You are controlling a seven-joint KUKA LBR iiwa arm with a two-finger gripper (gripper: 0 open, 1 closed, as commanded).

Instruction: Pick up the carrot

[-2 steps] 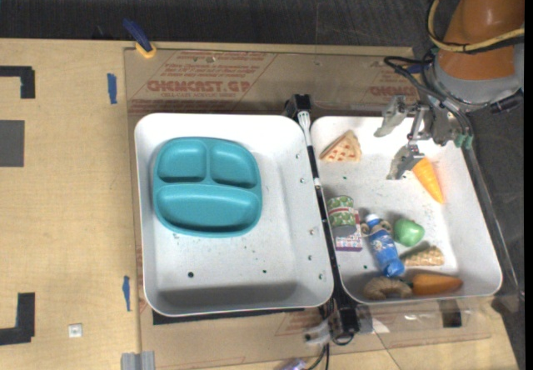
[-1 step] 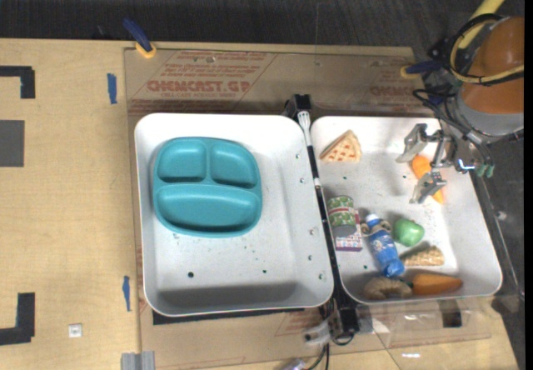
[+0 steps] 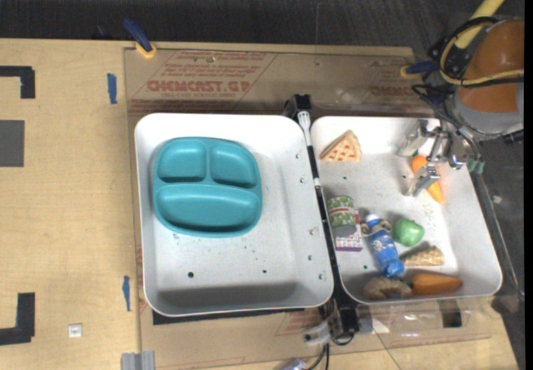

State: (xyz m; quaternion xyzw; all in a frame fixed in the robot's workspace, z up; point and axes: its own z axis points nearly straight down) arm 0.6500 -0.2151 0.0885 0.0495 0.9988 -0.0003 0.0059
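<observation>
While the carrot (image 3: pixel 435 282) lies untouched in the near right corner of the right bin (image 3: pixel 468 227), I am at the approach step, with the pick itself not begun. My claw (image 3: pixel 429 167) hangs over the far right part of that bin, well apart from the carrot. From this slanted look down I cannot tell whether it is apart or together. Something small and orange shows right at it, but it is too blurred for me to say what it is or whether it is gripped. I do not take it for the carrot, since the long orange shape by the near wall fits that far better.

The carrot lies flat, its length running along the near wall and close against it. A brown lump (image 3: pixel 385 287) sits just beside its left end, and a pale bread wedge (image 3: pixel 426 257) lies just behind it, near or touching. A green fruit (image 3: pixel 408 232) and a blue bottle (image 3: pixel 384 248) stand a little farther back.

As I judge it, the next move calls for carrying the claw across the bin toward the near wall and centring it over the carrot's middle. I would turn it so it closes across the carrot's width, then lower it. The squeeze is tight: the wall on one side and the bread on the other leave little room, so a careless descent could land on either one instead.
</observation>
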